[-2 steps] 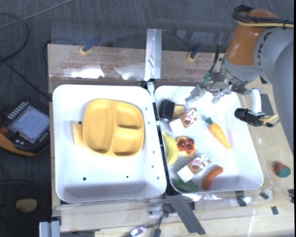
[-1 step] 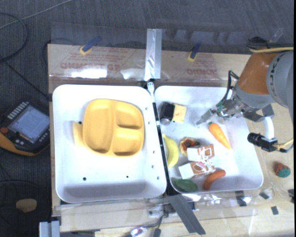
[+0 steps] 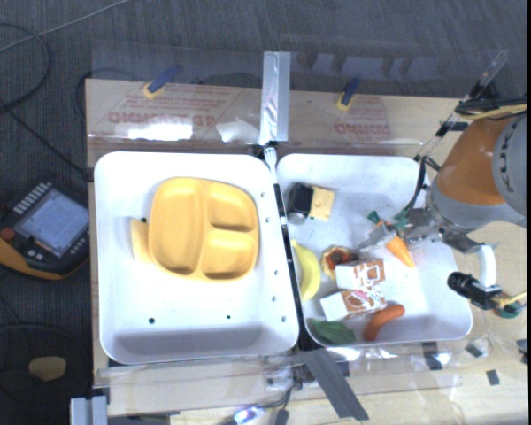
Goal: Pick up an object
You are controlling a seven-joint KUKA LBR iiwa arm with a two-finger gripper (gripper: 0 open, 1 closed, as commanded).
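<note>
1. Orange carrot (image 3: 401,250) lies near the right bin's (image 3: 442,326) right wall, touching or just under the gripper (image 3: 413,230).
2. Whether the hand is open or closed I cannot tell; the wrist hides it.
3. Carton (image 3: 361,277), sausage (image 3: 382,319) and banana (image 3: 307,271) crowd the bin's front half.
4. Likely trouble: the tapered carrot slipping out of a pinch, or the hand knocking the carton.
5. Yellow tray (image 3: 202,227) fills the left bin (image 3: 115,326).
</note>
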